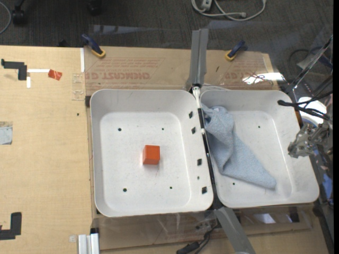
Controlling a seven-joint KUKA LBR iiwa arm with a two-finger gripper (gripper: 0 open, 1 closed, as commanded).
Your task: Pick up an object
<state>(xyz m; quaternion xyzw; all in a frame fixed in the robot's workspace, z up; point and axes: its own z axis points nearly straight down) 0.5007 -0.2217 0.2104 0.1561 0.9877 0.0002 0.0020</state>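
Two shallow white plastic bins sit side by side on the counter (42,142), and each carries one candidate for the pick. A small orange-red cube (151,155) lies alone on the floor of the left bin (100,110), a little below its centre and well apart from every wall; that open spacing probably makes it the easier target, since nothing crowds a descent from above. Its faces look roughly square to the bin's sides, perhaps turned very slightly, and as a cube it has no real long axis, so a grasp across either pair of faces should serve. A crumpled grey-blue cloth (235,150) lies in the right bin (296,194), bunched against the wall it shares with the left bin at its upper end and spreading to a broader tail toward the bin's lower right; its long axis runs on that diagonal, from upper left to lower right. Being soft and flattened at the tail, it would likely be pinched best at the heaped folds near the divider. At the right bin's right edge a pale metallic hand (302,144) hangs over the rim, clear of both objects and with nothing visibly in it; how far it is open I cannot tell, as it is small and blurred.
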